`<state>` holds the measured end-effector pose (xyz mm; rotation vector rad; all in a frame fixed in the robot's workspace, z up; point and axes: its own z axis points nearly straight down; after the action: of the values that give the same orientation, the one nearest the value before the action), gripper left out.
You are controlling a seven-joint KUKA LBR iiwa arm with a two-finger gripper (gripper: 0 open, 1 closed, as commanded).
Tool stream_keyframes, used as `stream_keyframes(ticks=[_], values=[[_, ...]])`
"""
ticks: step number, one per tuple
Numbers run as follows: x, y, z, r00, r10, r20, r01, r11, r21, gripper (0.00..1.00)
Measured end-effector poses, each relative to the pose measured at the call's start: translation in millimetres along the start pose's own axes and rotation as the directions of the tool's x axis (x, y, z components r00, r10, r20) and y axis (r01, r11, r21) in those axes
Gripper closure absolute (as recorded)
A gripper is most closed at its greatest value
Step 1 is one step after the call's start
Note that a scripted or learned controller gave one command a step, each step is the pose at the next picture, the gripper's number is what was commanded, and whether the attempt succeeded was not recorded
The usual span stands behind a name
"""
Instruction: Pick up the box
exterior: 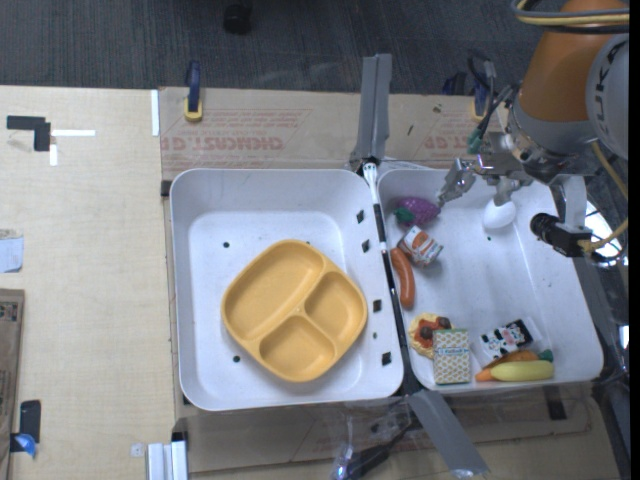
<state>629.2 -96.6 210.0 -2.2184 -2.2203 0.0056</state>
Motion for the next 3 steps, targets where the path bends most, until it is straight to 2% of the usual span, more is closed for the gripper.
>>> stream_keyframes(ticks=[1, 2, 3], values=[[-0.8, 0.5, -6.5, 1.000, -0.001, 0.000, 0.001, 1.000, 0.003, 1.00], [-1.0, 0.5, -6.4, 1.000, 0.000, 0.000, 0.000, 1.000, 0.003, 0.00], [1.5, -20.2, 120.1, 1.000, 0.009, 0.000, -0.009, 1.000, -0.002, 0.00]])
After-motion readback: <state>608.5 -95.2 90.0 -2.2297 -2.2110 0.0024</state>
